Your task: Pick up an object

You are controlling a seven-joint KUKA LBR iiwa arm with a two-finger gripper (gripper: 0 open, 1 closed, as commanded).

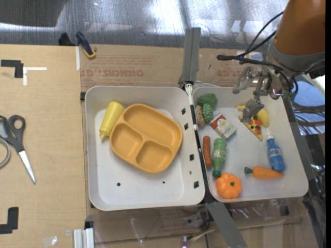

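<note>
Pizza slice [255, 126] toy lies in the right bin [297, 187], upper right part, touching or just beside a banana [262, 117].

Camera view: gripper [253, 107] hangs right over the pizza slice and the banana, fingertips just above or at the slice's upper end. Can't tell if the jaws are spread or closed; the fingers blur into the clutter from this angle. Nothing visibly between them, so I'd call it not holding.

Key relation: the slice sits directly under the tips, a touch toward the near side. Its long axis runs diagonally, from the upper left down toward the lower right, narrow end pointing at the blue bottle [275, 155]. My read: a straight descent is what's left, and the banana crowding one side is the risk.

Elsewhere in that bin: carrot [265, 173], pumpkin [229, 185], green bottle [219, 156], small carton [223, 126]. Left bin [95, 187] has an orange tray [145, 137] and a yellow bottle [110, 119].
</note>
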